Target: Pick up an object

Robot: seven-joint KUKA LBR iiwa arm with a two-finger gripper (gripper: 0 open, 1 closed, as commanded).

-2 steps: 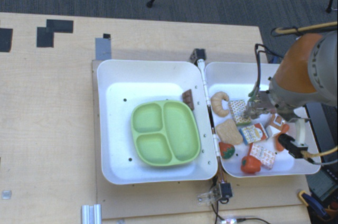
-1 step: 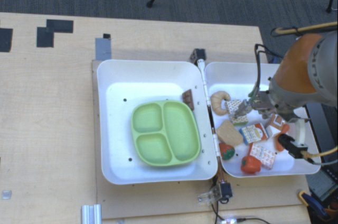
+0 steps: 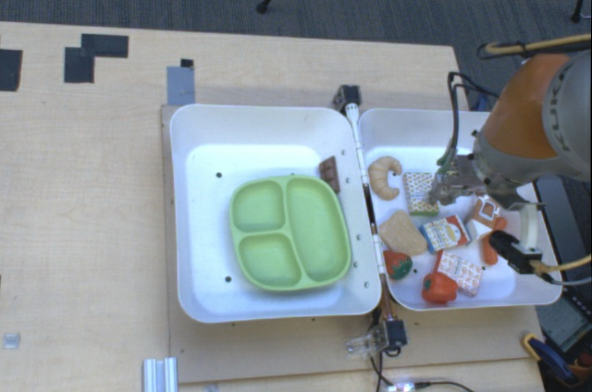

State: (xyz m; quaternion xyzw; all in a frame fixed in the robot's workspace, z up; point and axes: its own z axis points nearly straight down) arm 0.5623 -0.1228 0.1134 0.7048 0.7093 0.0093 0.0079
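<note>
The gripper (image 3: 450, 187) is low in the right bin (image 3: 462, 124), just above the patterned packet (image 3: 419, 190), beside the croissant (image 3: 384, 177). How far the jaws stand apart cannot be told; nothing is seen held. The items here lie crowded and touching: cracker (image 3: 402, 234), small cartons (image 3: 442, 233), tomato (image 3: 438, 288). Risk: jaws may land on a neighbour or pinch two at once; flat packets may slip. The green tray (image 3: 289, 233) occupies the left bin (image 3: 194, 214).

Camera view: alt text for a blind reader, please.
A grey arm's two-finger gripper hangs over the right white bin, above small toy foods including a tan croissant. The left white bin holds a green three-compartment plate.
</note>
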